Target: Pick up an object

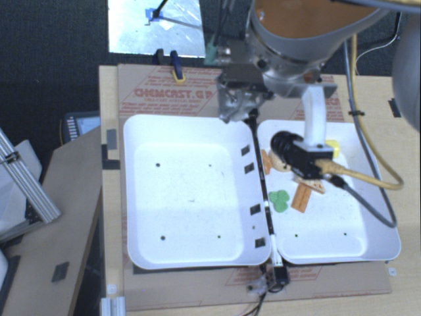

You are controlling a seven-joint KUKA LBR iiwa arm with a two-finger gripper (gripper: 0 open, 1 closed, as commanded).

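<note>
Several small objects lie in the right bin [342, 242]: a green piece [279, 201], an orange block [300, 198] beside it, a thin orange piece [266, 160] near the divider, and a yellow object [333, 149] partly hidden behind the arm's hardware. My gripper [240, 109] hangs from the large grey and orange wrist over the far end of the divider between the bins, up and to the left of the objects. Nothing shows in its grasp. A black unit [295, 153] on a white post, with a yellow cable, hangs over the objects.
The left bin [184, 189] has a bare white floor. A black divider strip [260, 183] runs between the bins. Cables [368, 176] trail across the right bin. A blue and yellow clamp [176, 68] sits on the cardboard behind the bins.
</note>
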